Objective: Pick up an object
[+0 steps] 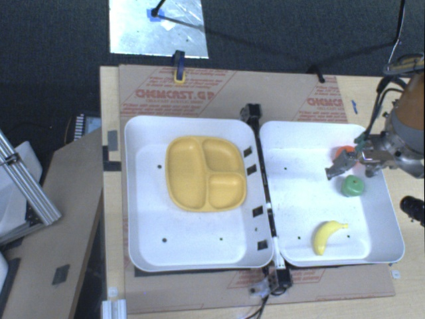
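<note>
Objects for picking lie in the right bin [382, 244]: a yellow banana [328, 235] near the front wall, a green round piece [353, 186] toward the right side, and an orange piece [344, 152] just behind it, partly covered by the arm's metal parts. The banana sits well apart from the other 2. The tool [335, 170] hangs over the right bin, just left of the green piece and just in front of the orange one; a dark fingertip points toward the bin's middle. Whether the tool is spread or pressed together cannot be told from this angle, and nothing is visibly pinched in it. The arm [406, 121] reaches in from the right edge. In the left bin [143, 244] a yellow tray [204, 173] with 3 compartments rests roughly at the centre. Both bins stand side by side on the surface [219, 92], which is covered with printed cardboard.
</note>
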